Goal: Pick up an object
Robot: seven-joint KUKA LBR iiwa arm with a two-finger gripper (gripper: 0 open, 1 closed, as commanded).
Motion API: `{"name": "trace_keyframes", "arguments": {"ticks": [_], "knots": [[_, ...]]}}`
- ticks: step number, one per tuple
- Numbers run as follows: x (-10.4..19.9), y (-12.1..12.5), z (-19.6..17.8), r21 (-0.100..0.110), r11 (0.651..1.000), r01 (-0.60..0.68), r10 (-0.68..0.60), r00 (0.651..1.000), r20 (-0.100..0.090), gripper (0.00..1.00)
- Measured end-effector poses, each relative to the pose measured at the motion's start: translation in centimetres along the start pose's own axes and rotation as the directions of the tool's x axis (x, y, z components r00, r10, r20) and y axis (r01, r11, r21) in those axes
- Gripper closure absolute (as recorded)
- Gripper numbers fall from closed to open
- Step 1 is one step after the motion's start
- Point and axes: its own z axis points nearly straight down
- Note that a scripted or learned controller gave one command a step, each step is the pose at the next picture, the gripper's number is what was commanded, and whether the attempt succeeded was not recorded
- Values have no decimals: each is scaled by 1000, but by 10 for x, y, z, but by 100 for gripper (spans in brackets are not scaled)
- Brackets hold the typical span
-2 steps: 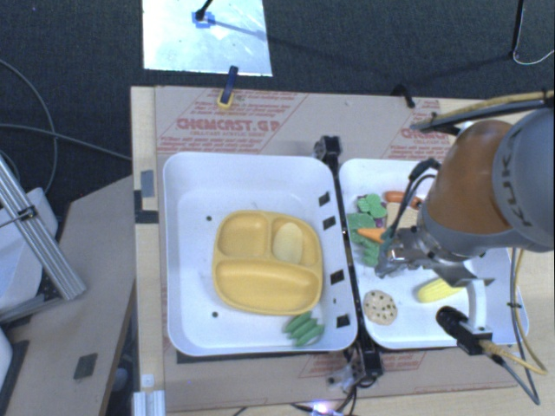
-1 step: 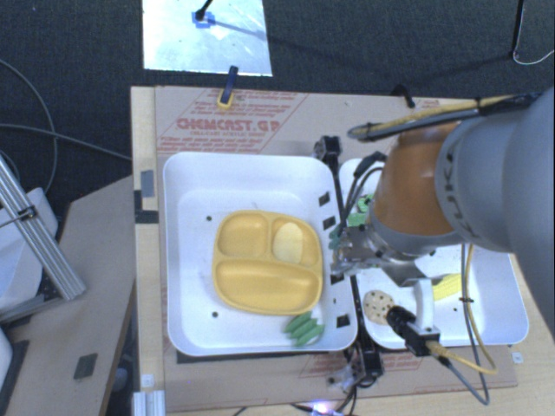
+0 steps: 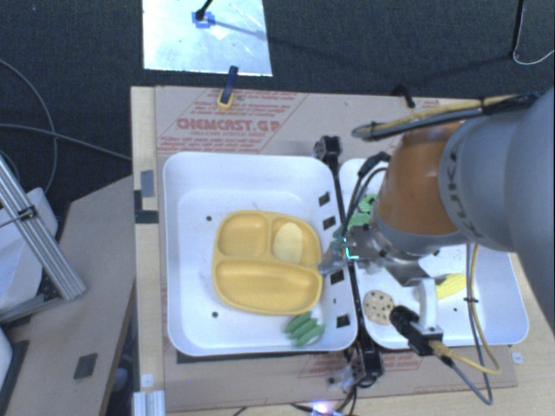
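the gripper (image 3: 336, 258) is seen low over the divider between the two bins, right at the right edge of the yellow tray (image 3: 264, 263) in the left bin (image 3: 186, 232); whether it's wide, narrow or holding anything honestly can't be told, the arm (image 3: 460, 180) covers most of it; nothing is seen between its tips, so no grasp should be assumed.

candidates for the pick: the tray, sat mid-bin, the green pods (image 3: 303, 328) just near of it, and in the right bin (image 3: 512, 319) a cookie (image 3: 378, 304), something yellow (image 3: 451, 286) beside it, and a green bit (image 3: 368, 204) peeking out under the wrist.

probably the tray rim is being gone for; if so, the lip should be pinched squarely, one tip inside the compartment and one outside, clear of the bin wall; the tray is wide and shallow, so a corner grip will likely tilt it on the lift; a slow straight rise would be wise.

writing: "chemcast gp" is printed in red on the brown sheet (image 3: 230, 124) far of the bins; smaller print under it can't be read.
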Motion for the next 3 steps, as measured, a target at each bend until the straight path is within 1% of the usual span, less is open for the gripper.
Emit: {"name": "trace_keyframes", "arguments": {"ticks": [1, 2, 3], "knots": [[4, 2, -145, -15, 1000, 4, -4, 1000, -2, 0], [-90, 0, -108, 1, 1000, -11, 11, 1000, 3, 0], [-28, 54, -8, 5, 1000, 7, -7, 1000, -1, 0]]}}
